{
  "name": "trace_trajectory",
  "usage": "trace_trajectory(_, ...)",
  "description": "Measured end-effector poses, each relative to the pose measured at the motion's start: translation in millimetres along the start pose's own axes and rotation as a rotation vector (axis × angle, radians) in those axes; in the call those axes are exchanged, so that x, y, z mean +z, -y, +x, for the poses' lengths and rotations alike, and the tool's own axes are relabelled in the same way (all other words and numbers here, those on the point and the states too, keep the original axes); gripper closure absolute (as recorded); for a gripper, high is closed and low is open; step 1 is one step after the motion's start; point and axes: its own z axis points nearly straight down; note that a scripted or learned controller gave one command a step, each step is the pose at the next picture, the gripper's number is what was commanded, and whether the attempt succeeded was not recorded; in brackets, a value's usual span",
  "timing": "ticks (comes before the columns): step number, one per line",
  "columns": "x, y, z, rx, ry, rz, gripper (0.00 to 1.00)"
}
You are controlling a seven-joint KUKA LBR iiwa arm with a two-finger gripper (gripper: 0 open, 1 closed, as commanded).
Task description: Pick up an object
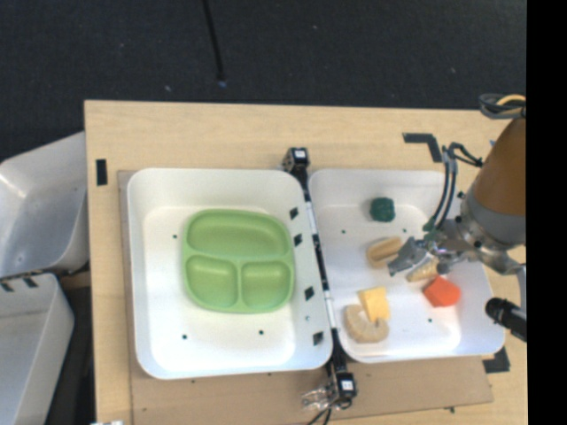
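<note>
My gripper [409, 261] hangs low over the middle of the right bin [403, 189], reaching in from the right. It sits just right of a tan bread-like piece [383, 250] and partly covers a small orange-tan piece [424, 273]. Below and to its right lies an orange-red block [442, 293]. A yellow cheese wedge [376, 305] leans on a beige round item [364, 328] at the bin's front. Toward the back of the bin rests a dark green ball [382, 208]. I see nothing held between the fingers.
The left bin [142, 237] holds a green divided plate [237, 259]. A divider rail with black clips [312, 255] separates the bins. The arm's orange band [505, 171] and cables [447, 184] rise over the right bin's far corner. White boxes [35, 228] stand left of the bench.
</note>
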Motion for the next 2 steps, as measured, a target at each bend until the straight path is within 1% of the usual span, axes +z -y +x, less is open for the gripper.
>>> trace_trajectory(1, -6, -3, 0, -0.003, 0.003, -0.013, 0.0)
trace_trajectory(2, 46, -12, 4, -0.002, 0.003, -0.009, 0.0)
